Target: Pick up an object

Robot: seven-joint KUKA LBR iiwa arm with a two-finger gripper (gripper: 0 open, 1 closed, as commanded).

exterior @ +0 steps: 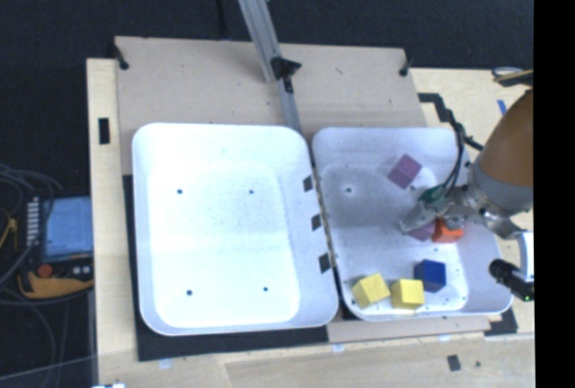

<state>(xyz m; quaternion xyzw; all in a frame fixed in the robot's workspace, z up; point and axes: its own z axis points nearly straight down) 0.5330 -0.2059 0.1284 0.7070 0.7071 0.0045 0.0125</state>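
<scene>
My gripper point(426, 217) hangs low over the middle of the right bin point(359, 153), reaching in from the right. Right beside it, on its right, lies a small orange-red block point(448, 232), partly covered by the gripper. A purple block point(404, 170) sits just up and left of the gripper. Near the bin's front edge are a blue cube point(432, 274) and two yellow blocks point(370, 289) point(409, 292). Whether anything is held cannot be made out.
The left bin point(220, 224) stands next to the right one, their rims touching. A slanted metal rail point(256, 18) runs down to the gap between the bins. A blue box with cables point(67, 229) lies off the bench at the left.
</scene>
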